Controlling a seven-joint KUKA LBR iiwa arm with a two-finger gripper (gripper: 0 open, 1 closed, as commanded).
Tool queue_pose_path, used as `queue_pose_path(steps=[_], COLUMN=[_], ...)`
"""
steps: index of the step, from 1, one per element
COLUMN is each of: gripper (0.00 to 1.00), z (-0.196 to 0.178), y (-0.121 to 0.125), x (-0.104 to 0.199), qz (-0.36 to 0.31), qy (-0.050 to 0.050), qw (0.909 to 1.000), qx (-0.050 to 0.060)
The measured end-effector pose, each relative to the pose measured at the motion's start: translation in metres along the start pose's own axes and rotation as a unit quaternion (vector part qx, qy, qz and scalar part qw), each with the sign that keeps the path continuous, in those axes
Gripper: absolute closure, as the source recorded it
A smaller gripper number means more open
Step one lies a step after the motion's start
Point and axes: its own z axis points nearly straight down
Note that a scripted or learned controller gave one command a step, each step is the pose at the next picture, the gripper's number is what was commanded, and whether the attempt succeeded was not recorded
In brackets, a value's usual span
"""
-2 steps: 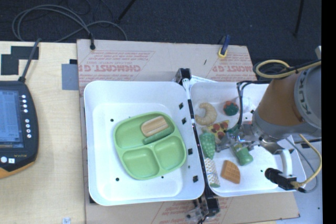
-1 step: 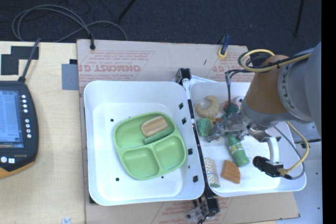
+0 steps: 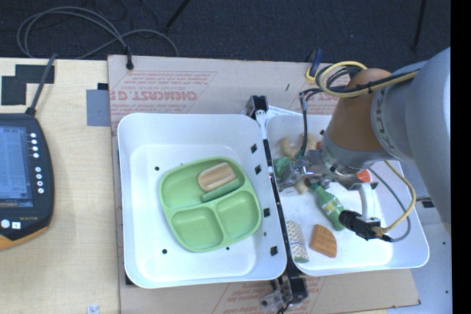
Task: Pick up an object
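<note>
The arm (image 3: 368, 121) hides much of the right bin (image 3: 412, 250); its pincer (image 3: 298, 174) is blurred, grip unreadable. A green bottle (image 3: 329, 205) lies just beside it. Left, bread (image 3: 216, 176) rests in a green tray (image 3: 213, 220).

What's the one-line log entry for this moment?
arm: over right bin | gripper: low near divider, fingers unclear | green bottle: lying beside | green tray: left bin

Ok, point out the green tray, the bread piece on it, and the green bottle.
green tray (image 3: 193, 226): camera view, bare lower-left compartment.
bread piece (image 3: 216, 176): camera view, middle of its top.
green bottle (image 3: 329, 205): camera view, middle of its body.
</note>
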Motion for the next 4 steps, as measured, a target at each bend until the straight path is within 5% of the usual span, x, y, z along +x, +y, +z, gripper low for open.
queue_pose_path(steps=[1, 2, 3, 4], gripper=[0.00, 1.00, 1.00, 1.00], z=[0.001, -0.006, -0.071, -0.026], y=[0.060, 0.057, 0.051, 0.002], x=[-0.034, -0.033, -0.016, -0.003], qz=[-0.001, -0.002, 0.000, 0.002], qy=[0.000, 0.001, 0.001, 0.002], qw=[1.0000, 1.0000, 1.0000, 1.0000], qx=[-0.001, 0.004, -0.001, 0.005])
